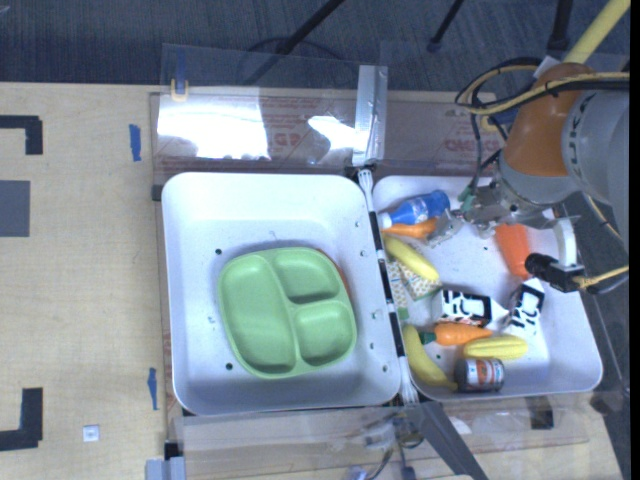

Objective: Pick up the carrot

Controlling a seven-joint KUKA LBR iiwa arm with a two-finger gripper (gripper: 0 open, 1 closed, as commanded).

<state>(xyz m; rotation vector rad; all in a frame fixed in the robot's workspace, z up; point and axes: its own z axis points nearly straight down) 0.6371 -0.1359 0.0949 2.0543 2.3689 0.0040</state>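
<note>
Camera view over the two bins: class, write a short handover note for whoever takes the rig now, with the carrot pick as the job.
Gripper: low over the back of the right white bin; whether the fingers are open or shut cannot be told.
Carrots: several orange pieces lie in the right bin. One small orange carrot lies just left of the gripper beside the blue bottle; another orange carrot lies near the front by the yellow banana.
Left bin: holds the green divided plate.
Done: no carrot lifted.
Left: grasp one and raise it.
</note>
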